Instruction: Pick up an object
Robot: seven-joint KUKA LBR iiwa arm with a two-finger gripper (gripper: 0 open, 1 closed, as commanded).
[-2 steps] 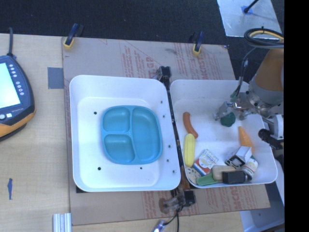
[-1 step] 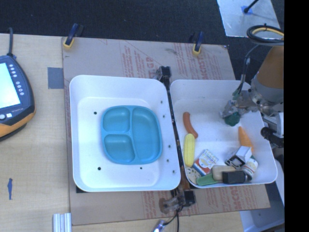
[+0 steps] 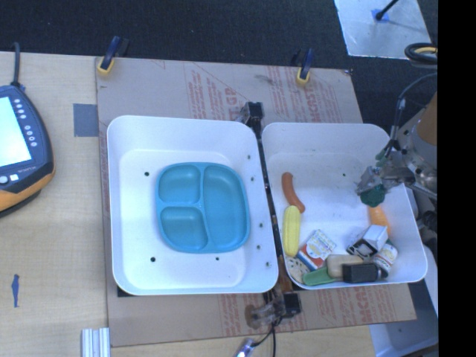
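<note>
The worktop (image 3: 67,229) carries two shallow white bins side by side. The left bin (image 3: 126,199) holds a blue divided plate (image 3: 202,207) with three compartments, lying flat near the bin's middle.

The right bin (image 3: 327,151) holds the loose objects. A brown sausage-shaped piece (image 3: 293,191) lies near the bin's left wall, with a yellow corn cob (image 3: 291,230) just below it, set roughly parallel to that wall. Toward the near edge sit a small printed packet (image 3: 317,247), a green flat piece (image 3: 318,277), a beige block (image 3: 341,263) and a black block (image 3: 362,272), crowded together and in part touching. To their right are a white and black item (image 3: 372,239), a small bottle (image 3: 385,256) and an orange piece (image 3: 378,216) near the right wall.

The gripper (image 3: 373,187) is over the right side of the right bin, entering from the right. A dark green object (image 3: 372,195) sits at its tip (it appears to be between the fingers, though the outline is small and blurred). Whether the object is clear of the bin floor cannot be judged.

A handheld control pendant (image 3: 18,151) with an orange rim rests on the worktop at the far left. Two clamps (image 3: 109,55) hold the board's far edge.
</note>
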